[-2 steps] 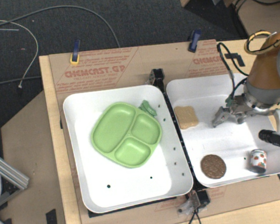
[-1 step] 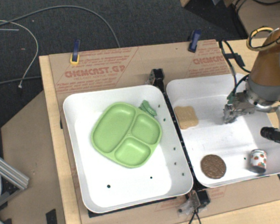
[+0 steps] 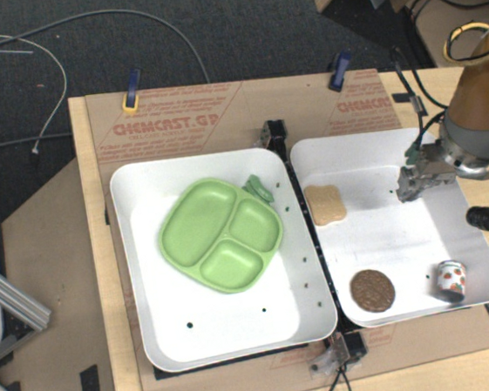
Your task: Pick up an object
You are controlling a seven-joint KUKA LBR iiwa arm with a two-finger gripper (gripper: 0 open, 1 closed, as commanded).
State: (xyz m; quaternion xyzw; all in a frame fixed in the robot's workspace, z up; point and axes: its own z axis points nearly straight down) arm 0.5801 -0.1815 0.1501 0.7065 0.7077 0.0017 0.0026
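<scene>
A light green divided plate [image 3: 221, 234] lies in the left bin [image 3: 155, 332], with a small dark green piece [image 3: 259, 189] at its upper right edge. In the right bin [image 3: 388, 226] I see a tan bread slice [image 3: 325, 205] at the left wall, a round brown cookie-like disc [image 3: 373, 290] near the front, and a small white cup with red marks [image 3: 450, 278] at the front right. My gripper [image 3: 411, 182] hangs over the right bin's upper right part, with nothing visible between its fingers.
Blue clamps [image 3: 132, 89] hold the cardboard sheet at the back. A black bracket [image 3: 273, 133] sits between the bins at the back. The arm's grey and orange body [image 3: 480, 111] covers the right bin's far right corner.
</scene>
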